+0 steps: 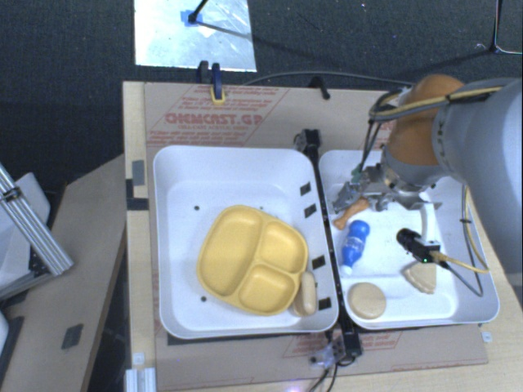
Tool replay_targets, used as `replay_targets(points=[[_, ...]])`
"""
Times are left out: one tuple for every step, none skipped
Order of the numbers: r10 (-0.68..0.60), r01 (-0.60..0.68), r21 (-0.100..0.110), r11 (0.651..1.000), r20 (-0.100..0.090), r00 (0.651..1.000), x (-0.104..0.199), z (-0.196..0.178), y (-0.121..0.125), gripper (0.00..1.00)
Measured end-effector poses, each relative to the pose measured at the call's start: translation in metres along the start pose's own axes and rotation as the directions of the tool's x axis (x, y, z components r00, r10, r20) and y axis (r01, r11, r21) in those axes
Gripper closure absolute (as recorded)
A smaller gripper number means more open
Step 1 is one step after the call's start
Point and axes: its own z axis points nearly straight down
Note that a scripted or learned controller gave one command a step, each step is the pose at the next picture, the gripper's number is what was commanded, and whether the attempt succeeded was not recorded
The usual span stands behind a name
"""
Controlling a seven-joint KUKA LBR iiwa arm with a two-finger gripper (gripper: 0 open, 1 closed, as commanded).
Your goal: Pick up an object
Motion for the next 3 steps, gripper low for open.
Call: replay_targets(points=[[0.000,0.000,-0.004,1.000,0.001,1.000,0.000,-0.012,0.001,1.00],[-0.002,0.002,-0.009,1.000,0.002,1.000,-0.003,-0.071,0.012,1.00],[-0.003,0.003,-0.008,1.000,0.001,1.000,-0.004,-0.115,0.011,1.00]])
